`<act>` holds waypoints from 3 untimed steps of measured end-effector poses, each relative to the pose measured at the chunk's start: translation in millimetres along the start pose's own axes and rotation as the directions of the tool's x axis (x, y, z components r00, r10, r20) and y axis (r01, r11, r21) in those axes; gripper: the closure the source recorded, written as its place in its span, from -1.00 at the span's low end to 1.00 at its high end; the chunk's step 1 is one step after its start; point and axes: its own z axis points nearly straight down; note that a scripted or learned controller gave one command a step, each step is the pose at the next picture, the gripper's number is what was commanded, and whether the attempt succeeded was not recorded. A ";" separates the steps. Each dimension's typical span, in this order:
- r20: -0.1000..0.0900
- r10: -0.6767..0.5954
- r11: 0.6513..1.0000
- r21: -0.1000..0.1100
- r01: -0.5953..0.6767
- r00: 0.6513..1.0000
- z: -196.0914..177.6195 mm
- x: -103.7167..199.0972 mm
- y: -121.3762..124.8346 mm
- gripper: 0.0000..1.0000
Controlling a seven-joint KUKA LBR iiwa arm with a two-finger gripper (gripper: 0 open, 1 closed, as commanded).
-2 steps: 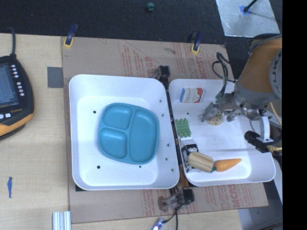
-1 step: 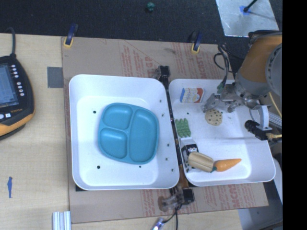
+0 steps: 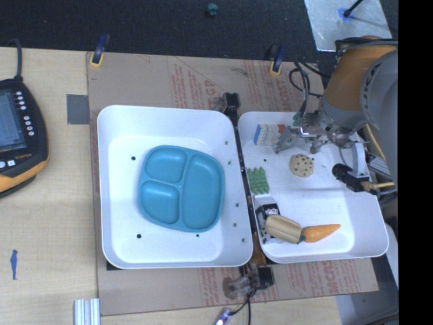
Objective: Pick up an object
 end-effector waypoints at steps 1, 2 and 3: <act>0.000 0.001 1.000 0.003 -0.001 1.000 0.4 -10.5 -33.9 -1.00; -0.001 0.000 1.000 0.006 0.000 1.000 0.6 -11.1 -36.0 -1.00; -0.001 0.004 1.000 0.001 -0.004 1.000 0.0 -50.6 -10.9 -1.00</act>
